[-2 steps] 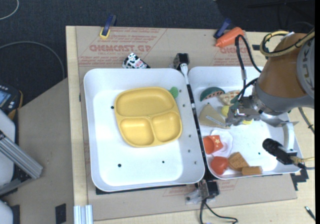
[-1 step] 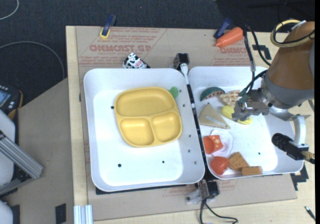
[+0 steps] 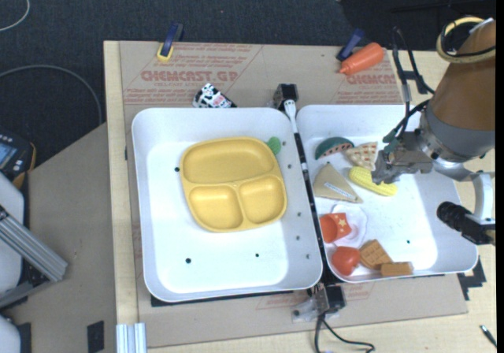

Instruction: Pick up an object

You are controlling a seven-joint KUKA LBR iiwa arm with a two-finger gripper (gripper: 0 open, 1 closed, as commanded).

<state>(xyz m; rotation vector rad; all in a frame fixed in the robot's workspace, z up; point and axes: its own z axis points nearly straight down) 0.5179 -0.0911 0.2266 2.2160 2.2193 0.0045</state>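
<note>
The grey two-finger gripper [image 3: 387,171] is down in the right-hand white bin [image 3: 441,261], right over the yellow toy corn cob [image 3: 367,181], grip state untellable, so nothing looks lifted yet.

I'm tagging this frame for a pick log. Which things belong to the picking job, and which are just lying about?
Job:
- tool, low over the right bin
- corn cob beneath it
- other toy food there: wedge, pizza slice, tomato

Lying about:
- yellow divided plate in the left bin
- orange carrot and cow-print toy on the bench
</note>
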